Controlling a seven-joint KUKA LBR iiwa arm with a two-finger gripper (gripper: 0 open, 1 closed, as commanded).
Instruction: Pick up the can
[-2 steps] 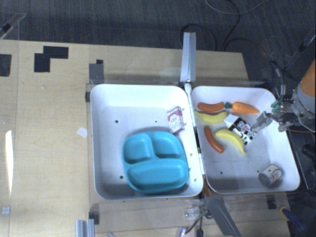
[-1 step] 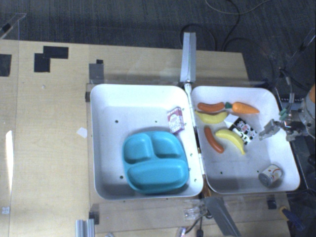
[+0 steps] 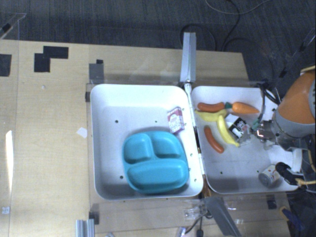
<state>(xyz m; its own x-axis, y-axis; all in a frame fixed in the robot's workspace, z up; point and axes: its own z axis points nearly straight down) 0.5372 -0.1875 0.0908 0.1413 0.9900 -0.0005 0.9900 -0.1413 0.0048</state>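
A small silver can [image 3: 269, 176] lies on its side near the front right corner of the right bin [image 3: 232, 181]. My gripper [image 3: 258, 130] reaches in from the right edge of that bin, under the grey wrist and orange band. It hangs roughly a hand's width behind the can and apart from it. A small black-and-white object [image 3: 239, 128] lies just left of the gripper tip.
The right bin also holds two red sausages [image 3: 214, 139], a yellow banana [image 3: 225, 129] and an orange carrot [image 3: 245, 108] toward its back left. In the left bin [image 3: 106, 132] sit a blue divided plate [image 3: 155, 161] and a small red-white packet [image 3: 176, 119].
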